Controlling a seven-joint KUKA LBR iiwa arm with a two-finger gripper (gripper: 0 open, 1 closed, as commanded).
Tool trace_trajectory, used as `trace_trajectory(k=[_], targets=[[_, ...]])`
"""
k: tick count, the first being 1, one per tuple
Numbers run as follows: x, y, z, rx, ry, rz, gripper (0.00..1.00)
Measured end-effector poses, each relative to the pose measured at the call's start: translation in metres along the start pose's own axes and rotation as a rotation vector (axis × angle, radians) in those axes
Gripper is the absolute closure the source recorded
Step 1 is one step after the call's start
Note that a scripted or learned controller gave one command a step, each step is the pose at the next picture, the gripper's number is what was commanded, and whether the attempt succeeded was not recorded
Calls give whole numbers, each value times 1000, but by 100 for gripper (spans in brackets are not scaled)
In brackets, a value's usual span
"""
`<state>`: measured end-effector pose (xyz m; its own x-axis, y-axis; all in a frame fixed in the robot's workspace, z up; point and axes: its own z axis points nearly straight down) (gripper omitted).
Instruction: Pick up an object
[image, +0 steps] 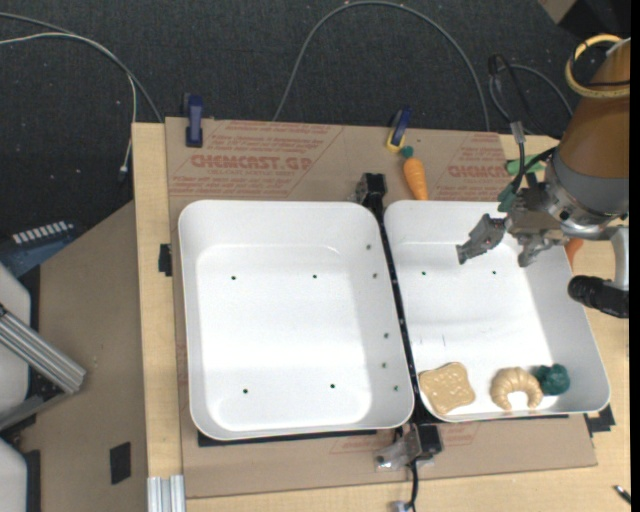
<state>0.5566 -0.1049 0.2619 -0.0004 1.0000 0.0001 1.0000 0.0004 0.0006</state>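
Item: pincer (508, 246), on the grey arm with orange band, poised over the far part of the right bin (480, 330). Its two fingers are seen spread apart, nothing between them.

Items available for picking, all at the near end of the right bin, well apart from the pincer and nearer the camera than it:
- croissant (517, 388), tan, curved, roughly straight below the pincer in the view.
- toast slice (447, 387), pale brown, flat, to the left of the croissant.
- green object (552, 378), small, touching the croissant's right side; its kind cannot be told.

Step in hand, as judged: approach. A single target is best chosen; the toast slice stands alone, whereas the croissant and green object crowd each other and the bin's near wall. The fingers should be kept spread until lowered astride the piece.

Surface: left bin (290, 320), beyond the pincer's left. Cardboard sheet (260, 160) laid under both bins. A toy carrot (414, 177) lies on it, left of the pincer and farther back. Blue clamps (194, 120) are fixed at the far edge. Cables run over dark carpet.
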Motion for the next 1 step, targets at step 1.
trace_trajectory(k=[1], targets=[[-49,-47,86,9,0,6,0]])
